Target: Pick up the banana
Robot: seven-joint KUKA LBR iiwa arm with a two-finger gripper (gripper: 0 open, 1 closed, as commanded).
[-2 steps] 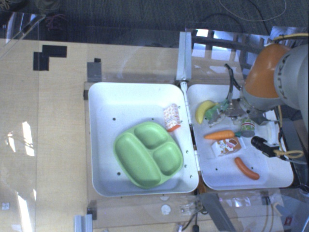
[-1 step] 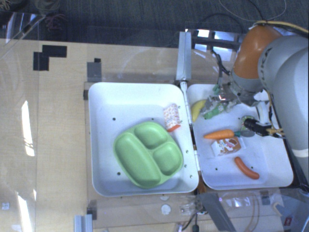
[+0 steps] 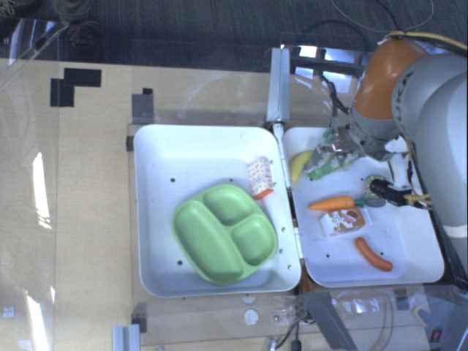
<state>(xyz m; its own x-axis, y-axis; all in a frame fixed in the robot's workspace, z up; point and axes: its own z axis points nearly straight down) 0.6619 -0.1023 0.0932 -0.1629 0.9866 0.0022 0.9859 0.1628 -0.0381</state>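
The banana (image 3: 298,166) is yellow and lies in the right bin (image 3: 417,269), against its left wall near the far corner. My gripper (image 3: 333,151) reaches down into the far part of that bin, just to the right of the banana. A green leafy item (image 3: 322,166) lies between the gripper and the banana, partly under the gripper's tip. Nothing yellow shows at the gripper's tip.
In the right bin lie an orange carrot (image 3: 333,204), a small white and red packet (image 3: 343,222) and a red sausage (image 3: 374,255). The left bin (image 3: 157,196) holds a green divided plate (image 3: 224,232) and a small wrapped snack (image 3: 259,177) near its right wall.
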